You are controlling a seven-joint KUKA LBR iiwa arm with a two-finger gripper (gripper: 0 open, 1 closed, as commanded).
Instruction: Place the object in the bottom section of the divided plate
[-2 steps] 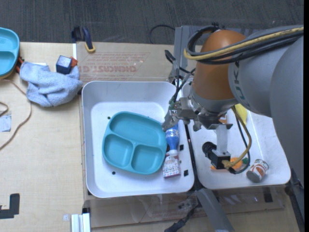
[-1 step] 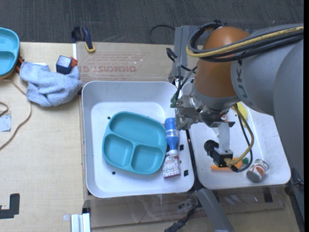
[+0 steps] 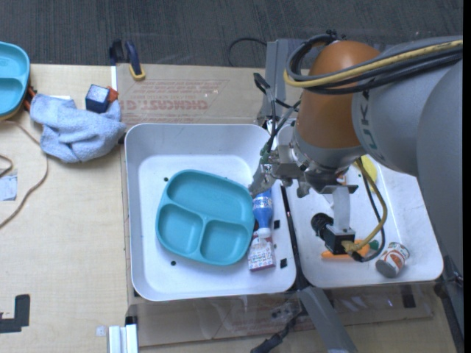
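A teal divided plate [image 3: 206, 218] lies in the left bin [image 3: 143, 197], with one long section along its upper left and two smaller sections along its lower right. A small bottle [image 3: 262, 230] with a blue upper part and a white and red label lies against the plate's right rim, by the bin's right wall. My gripper [image 3: 264, 176] hangs just above the bottle's upper end, close to or touching it. The bulky grey and orange wrist hides part of the gripper.
The right bin [image 3: 419, 219] holds a small red-and-white can [image 3: 392, 259], an orange piece [image 3: 335, 255] and a yellow item [image 3: 368, 170]. On the bench to the left lie a grey cloth [image 3: 77, 127], a blue cube [image 3: 97, 96] and a teal bowl [image 3: 11, 76].
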